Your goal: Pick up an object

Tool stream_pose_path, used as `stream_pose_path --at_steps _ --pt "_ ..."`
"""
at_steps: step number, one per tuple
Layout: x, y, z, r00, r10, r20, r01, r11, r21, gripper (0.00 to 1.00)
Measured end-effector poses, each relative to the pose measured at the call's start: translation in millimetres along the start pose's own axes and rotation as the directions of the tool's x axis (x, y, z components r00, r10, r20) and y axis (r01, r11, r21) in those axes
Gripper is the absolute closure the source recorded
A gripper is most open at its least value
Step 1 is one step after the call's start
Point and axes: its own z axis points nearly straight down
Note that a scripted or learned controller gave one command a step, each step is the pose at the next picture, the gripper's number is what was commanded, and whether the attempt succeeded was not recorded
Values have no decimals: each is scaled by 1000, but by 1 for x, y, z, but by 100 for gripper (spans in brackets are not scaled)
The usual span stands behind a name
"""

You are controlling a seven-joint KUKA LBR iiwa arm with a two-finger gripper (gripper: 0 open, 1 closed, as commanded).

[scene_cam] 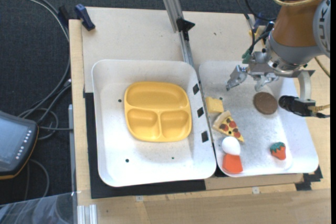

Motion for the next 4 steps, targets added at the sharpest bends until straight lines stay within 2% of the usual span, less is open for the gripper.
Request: stream_pose_path --at_steps 1,2,3,4 --pt "0 0 0 1000 1 0 -1 1000 -1 0" --pt "3 8 47 1000 1 0 -1 1000 5 0" --pt "-5 2 105 1000 2 0 -2 1000 7 0" --pt "-7 4 130 1000 3 4 -3 1000 -5 0"
